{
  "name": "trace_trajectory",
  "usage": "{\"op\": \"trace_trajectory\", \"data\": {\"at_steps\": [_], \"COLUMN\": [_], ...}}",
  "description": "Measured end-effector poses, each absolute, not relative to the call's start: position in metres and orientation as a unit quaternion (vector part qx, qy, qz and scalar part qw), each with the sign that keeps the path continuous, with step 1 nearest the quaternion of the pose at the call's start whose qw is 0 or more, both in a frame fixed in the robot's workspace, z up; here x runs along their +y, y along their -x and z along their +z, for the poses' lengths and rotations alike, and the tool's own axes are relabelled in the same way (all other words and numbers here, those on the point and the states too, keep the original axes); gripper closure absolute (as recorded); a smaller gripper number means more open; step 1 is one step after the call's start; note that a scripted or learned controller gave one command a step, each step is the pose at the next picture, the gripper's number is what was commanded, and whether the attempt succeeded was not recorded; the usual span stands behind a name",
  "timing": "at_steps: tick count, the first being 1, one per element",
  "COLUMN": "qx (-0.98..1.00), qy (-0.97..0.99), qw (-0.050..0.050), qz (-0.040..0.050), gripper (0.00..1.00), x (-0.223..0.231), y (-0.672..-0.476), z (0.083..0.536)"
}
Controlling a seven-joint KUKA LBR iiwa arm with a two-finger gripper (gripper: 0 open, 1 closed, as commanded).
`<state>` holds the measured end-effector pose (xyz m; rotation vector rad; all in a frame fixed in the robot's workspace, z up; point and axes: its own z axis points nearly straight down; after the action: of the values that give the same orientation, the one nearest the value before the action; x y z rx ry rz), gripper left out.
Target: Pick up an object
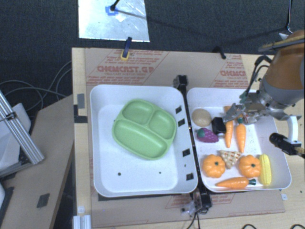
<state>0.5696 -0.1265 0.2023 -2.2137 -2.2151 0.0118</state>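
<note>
Gripper (237, 112) sat low over the right bin (281, 128), at its upper middle, arm (286, 75) coming in from the right with the orange band above the wrist. Couldn't tell from this angle if the gripper was spread or pressed together, and nothing was visibly pinched in it. Everything below is placed relative to the gripper. Directly under and just below it: two upright carrots (235, 135) side by side, tops right at the gripper, contact unclear. Just left of it: a small black block (218, 125). Further left: a beige potato-like piece (201, 117), and under that a purple grape bunch (207, 135). Below the carrots: a tan waffle-pattern wedge (229, 157), flanked by two orange pumpkins, the left pumpkin (214, 165) and the right pumpkin (249, 165). A yellow corn cob (265, 169) was touching the right pumpkin's far side. Lowest in the bin: a third carrot (233, 182) lying flat along the front wall. Well left of the gripper: the left bin (105, 175) holding a green divided plate (144, 128), tilted diagonally, three compartments. Both bins sat on a cardboard sheet (124, 69) on the table (52, 128).
</note>
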Motion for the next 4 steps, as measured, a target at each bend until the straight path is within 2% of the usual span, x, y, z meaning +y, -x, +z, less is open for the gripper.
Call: {"op": "trace_trajectory", "data": {"at_steps": [1, 3, 4], "qx": [-0.708, -0.707, -0.707], "qy": [0.706, 0.707, 0.707], "qw": [0.000, 0.000, 0.000], "qz": [-0.0004, 0.0002, 0.0000], "gripper": [0.00, 0.00, 0.00], "x": [-0.126, -0.125, -0.125], "y": [-0.572, -0.565, -0.566], "z": [0.210, 0.106, 0.084]}}
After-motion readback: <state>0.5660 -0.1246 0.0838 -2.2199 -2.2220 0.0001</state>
